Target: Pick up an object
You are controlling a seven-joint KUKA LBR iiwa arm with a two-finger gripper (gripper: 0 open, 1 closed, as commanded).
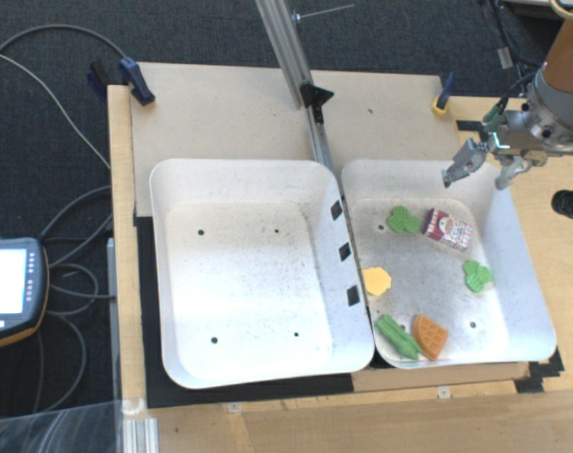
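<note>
Claw (pixel 481 166) spread wide, gripping nothing, hovering over the right bin's (pixel 522 253) far edge. Just below: red-and-white packet (pixel 448 228). Around it, three green pieces (pixel 404 220) (pixel 477 275) (pixel 396 336), one yellow piece (pixel 377 280), one orange waffle (pixel 430 335). Left bin (pixel 173 196) alongside on the table (pixel 220 111).

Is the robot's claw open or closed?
Open. The gripper has its two fingers spread apart with nothing between them.

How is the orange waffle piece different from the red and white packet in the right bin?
The orange waffle piece is plain orange with a grid texture; the red and white packet is dark red with white markings. The waffle piece lies near the bin's front edge, the packet nearer the back. Both rest untouched in the right bin.
</note>
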